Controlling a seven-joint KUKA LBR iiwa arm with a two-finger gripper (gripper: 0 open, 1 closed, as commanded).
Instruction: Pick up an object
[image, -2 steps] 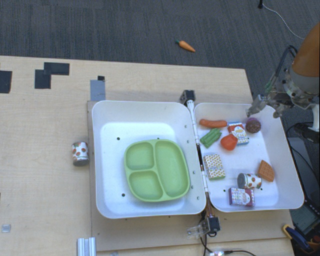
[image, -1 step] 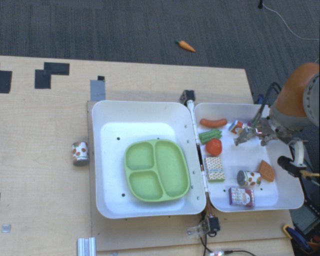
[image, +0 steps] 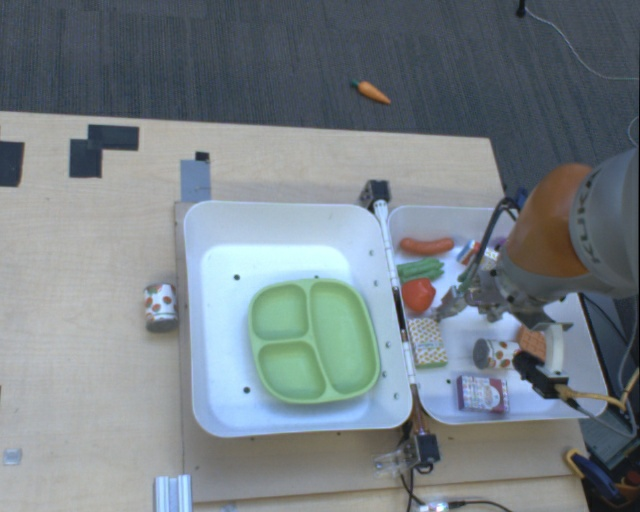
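The grey arm (image: 590, 235) with its orange band reaches in over the right bin (image: 585, 385), and its gripper (image: 478, 300) hangs low above the middle of that bin; whether it is apart or together I cannot tell, since the wrist hides it.

Taking the gripper as the landmark: a red tomato-like piece (image: 418, 294) lies just to its left, with a green pod (image: 420, 268) beyond that and a red sausage (image: 427, 244) farther toward the bin's far wall. A patterned packet (image: 428, 342) lies below and to the left of the gripper. A small can (image: 492, 352) lies on its side just below it, and a purple box (image: 482, 393) sits nearer the bin's front wall.

Well to the left of the gripper, the left bin (image: 215, 400) holds a green divided plate (image: 313, 341). A small patterned cup (image: 160, 305) lies on the counter (image: 80, 380) outside that bin, and an orange carrot (image: 373, 92) lies on the grey floor (image: 250, 50) beyond the counter.
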